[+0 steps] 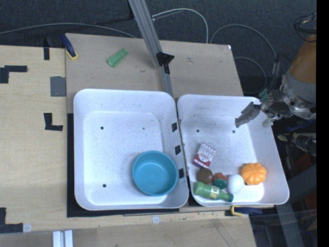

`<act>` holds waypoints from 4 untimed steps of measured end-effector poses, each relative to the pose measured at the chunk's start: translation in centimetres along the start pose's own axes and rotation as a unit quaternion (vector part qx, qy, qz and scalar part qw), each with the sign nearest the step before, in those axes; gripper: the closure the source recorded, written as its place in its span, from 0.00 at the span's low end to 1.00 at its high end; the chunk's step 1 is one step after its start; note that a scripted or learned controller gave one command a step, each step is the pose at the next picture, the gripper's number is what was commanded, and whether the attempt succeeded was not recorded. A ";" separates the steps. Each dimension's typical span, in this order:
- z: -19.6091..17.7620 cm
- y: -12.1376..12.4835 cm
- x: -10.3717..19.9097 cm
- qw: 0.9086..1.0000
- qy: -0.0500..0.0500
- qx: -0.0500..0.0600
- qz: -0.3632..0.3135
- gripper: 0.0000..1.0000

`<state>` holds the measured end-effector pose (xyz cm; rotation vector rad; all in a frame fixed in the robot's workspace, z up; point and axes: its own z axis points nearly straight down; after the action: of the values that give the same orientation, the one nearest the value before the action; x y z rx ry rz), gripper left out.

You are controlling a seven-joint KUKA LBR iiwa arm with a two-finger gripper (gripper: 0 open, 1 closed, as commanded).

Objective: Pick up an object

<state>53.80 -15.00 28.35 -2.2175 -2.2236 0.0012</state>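
My gripper (pixel 255 119) hangs over the upper right part of the right bin (pixel 216 112), open, with nothing between its fingers. Below it, along the bin's near edge, lie an orange pumpkin (pixel 253 173), a white ball (pixel 235 182), a green bottle (pixel 212 191) on its side, a brown ball (pixel 204 175) and a small red-and-green item (pixel 220 180). A red-and-white packet (pixel 204 155) sits a little farther up, left of the gripper. A blue bowl (pixel 154 172) stands in the left bin (pixel 103 112) near its front right corner.
A grey pole (pixel 146 24) slants across the bench to the gap between the bins. A green block (pixel 116 57) lies on the bench behind the left bin. Cables (pixel 205 24) loop behind the right bin.
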 end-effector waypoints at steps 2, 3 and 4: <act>5.7 0.9 0.3 1.000 0.000 0.003 0.000 0.00; 10.2 1.0 1.0 1.000 0.000 0.003 0.000 0.00; 15.3 -0.1 1.5 1.000 0.000 0.003 0.001 0.00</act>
<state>53.72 -13.50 13.03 -2.2158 -2.2185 0.0073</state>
